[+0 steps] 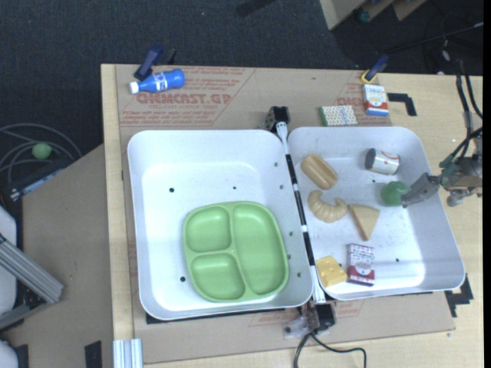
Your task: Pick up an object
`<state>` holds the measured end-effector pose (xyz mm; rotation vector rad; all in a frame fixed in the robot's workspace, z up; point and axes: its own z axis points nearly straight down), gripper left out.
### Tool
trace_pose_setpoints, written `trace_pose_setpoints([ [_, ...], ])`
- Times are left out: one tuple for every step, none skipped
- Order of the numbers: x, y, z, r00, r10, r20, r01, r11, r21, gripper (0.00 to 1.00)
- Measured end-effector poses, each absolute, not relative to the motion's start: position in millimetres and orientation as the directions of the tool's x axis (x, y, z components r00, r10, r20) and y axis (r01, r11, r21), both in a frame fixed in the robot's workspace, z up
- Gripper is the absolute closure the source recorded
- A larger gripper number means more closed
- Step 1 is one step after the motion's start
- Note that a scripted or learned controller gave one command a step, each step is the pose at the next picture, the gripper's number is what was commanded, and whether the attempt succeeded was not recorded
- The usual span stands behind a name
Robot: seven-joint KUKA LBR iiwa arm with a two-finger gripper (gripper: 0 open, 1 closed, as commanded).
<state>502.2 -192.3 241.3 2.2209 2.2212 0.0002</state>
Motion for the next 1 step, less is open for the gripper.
trace_pose_setpoints([
  [508.5, -143.9, 158.6, -0.001, 1.000, 0.002, 1.000, 0.001, -0.003, 0.00],
])
